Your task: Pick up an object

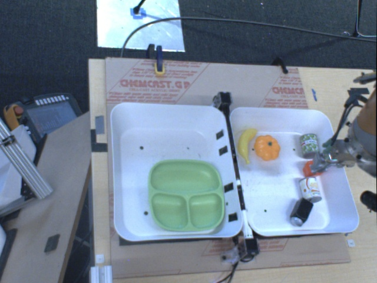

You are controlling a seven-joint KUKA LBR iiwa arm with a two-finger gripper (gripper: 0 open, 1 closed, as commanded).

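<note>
Taking the divider between the two bins [227, 152] as the landmark: to its left, the left bin [129, 158] holds a green sectioned plate [187, 194], lying flat toward the near side and close to the divider. Just right of the divider, in the right bin [280, 217], lies a yellow banana [246, 144], with a small orange pumpkin [266, 148] beside it. Farther right from the divider, near the right bin's far wall, stands a small green-labelled can [308, 144]; nearer the camera a white-and-red can [310, 189] lies tipped, and a black cylinder [301, 211] lies nearest of all. The claw [323, 161] hangs low over a small red-orange object [308, 169] between the two cans (most of it is hidden under the metal, so its shape is unclear). Whether the claw is spread or closed cannot be told, nor whether it has hold of anything. As a judgement, the reach is made but the pick is not: nothing looks lifted, and grasping and raising remain.
</note>
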